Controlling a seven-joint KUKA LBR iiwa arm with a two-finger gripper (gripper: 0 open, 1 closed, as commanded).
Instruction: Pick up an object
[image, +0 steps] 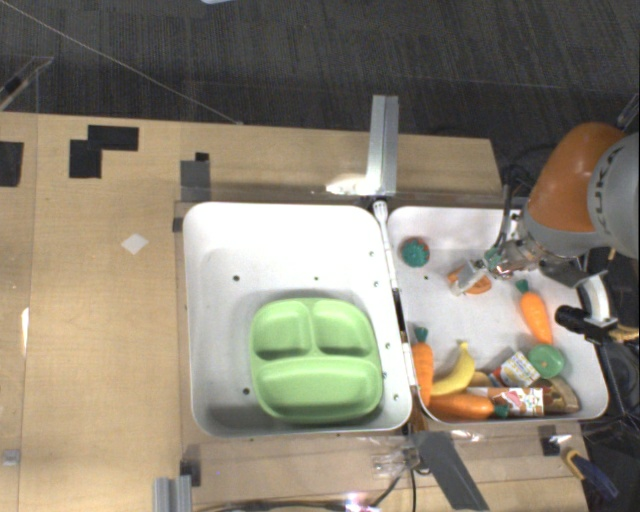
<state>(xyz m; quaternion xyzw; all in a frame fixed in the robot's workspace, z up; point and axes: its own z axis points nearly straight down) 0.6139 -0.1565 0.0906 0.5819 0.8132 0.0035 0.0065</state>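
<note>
Just beside the end effector (497, 262), the orange slice (474, 281) lies slanted, long axis left-right; grip state unclear.

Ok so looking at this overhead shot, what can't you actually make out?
- Gripper, camera view: too small and blurred to tell whether its fingers hold the orange piece beneath.
- Packets in the right bin: labels too small to read.
- Arm: cut off by the right edge.
- Carrot: partly hidden by the bin wall.

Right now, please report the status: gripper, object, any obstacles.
Gripper low in right bin, over orange piece. Grasp not confirmed. Carrot close beside; green ball apart.
</note>
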